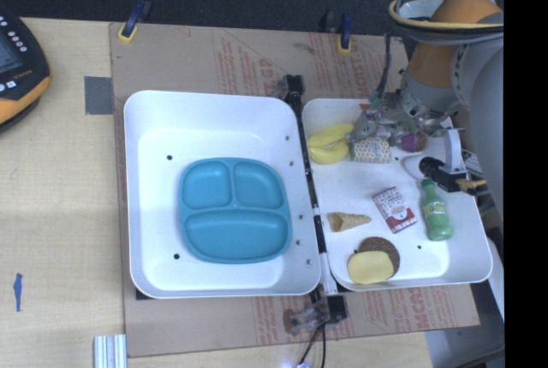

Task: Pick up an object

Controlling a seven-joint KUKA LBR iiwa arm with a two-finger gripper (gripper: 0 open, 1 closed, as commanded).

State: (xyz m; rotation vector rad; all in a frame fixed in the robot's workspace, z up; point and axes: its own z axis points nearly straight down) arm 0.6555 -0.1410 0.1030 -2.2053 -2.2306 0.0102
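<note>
Patterned pale block (372, 151) at the right bin's (479, 272) far-left part, beside the yellow banana-shaped toy (328, 144), sits directly under the gripper (374, 127), long axis roughly left-right; whether the gripper is spread or closed around it, cannot tell.

Two white bins: left bin (145, 186), right bin (467, 259). One blue divided plate (233, 209) at the centre of the left bin. In the right bin, one of each: yellow banana-like piece (328, 144) at 10 o'clock, patterned block (372, 151) at 11, red-and-white packet (394, 209) at centre, green bottle (437, 212) at 3, cone (348, 221) at 8, brown-and-yellow cookie-like piece (373, 260) at 6.
</note>
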